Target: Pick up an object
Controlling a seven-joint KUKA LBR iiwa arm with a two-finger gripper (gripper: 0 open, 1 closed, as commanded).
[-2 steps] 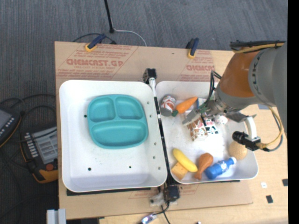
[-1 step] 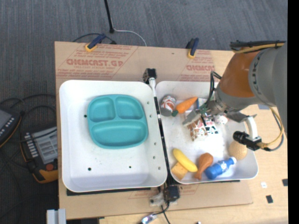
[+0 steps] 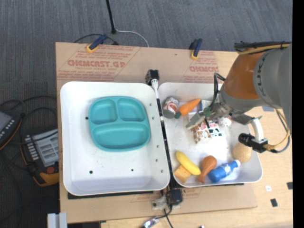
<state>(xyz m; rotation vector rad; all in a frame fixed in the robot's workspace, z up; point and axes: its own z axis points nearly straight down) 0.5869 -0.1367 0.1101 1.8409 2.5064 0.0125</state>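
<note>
My gripper (image 3: 202,118) hangs low over the upper middle of the right bin (image 3: 256,175), its grey tips pointing left and down. I cannot tell from this slant whether they are spread or pressed together, and I see nothing between them. Just below and touching the tips, as far as I can judge, lies a small patterned box (image 3: 205,133); a carrot (image 3: 189,106) lies just above and to the left, with a small can (image 3: 170,105) beside it against the bin's left wall. Farther toward the front sit a banana (image 3: 187,162), a brown drumstick (image 3: 207,166), a blue bottle (image 3: 222,171) and a tan egg-shaped thing (image 3: 241,152). The left bin (image 3: 76,175) holds a teal divided tray (image 3: 119,123).

I judge myself at the reach-down step, nothing lifted yet. Next I need to settle squarely on the box or the carrot, pinch it firmly, and rise straight without nudging the neighbours.
</note>
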